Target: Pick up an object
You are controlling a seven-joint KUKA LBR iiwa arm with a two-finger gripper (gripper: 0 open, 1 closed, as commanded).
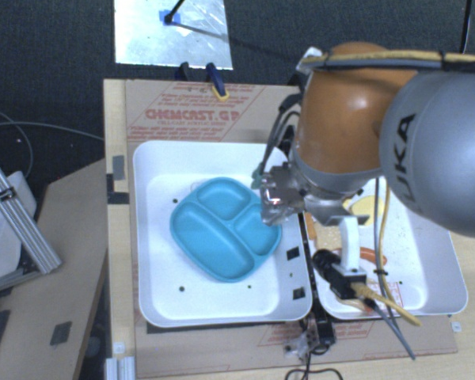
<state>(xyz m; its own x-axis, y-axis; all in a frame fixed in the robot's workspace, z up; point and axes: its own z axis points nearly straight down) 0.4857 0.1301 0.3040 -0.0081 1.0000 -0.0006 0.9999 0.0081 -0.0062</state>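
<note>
Gripper (pixel 271 200) is sitting mid-frame at the right rim of the blue divided plate (pixel 224 228); we can't tell its state, w/ the wrist covering it. The plate is lying flat in the left bin (pixel 214 303), centre-left of frame. We're judging the risks: a low, wide plate gives little to pinch, so the grab could slip off the rim or tip the plate. Small items in the right bin (pixel 435 291), lower right, are partly hidden by the arm.

Glossy blue plastic plate (pixel 222 232)
</note>
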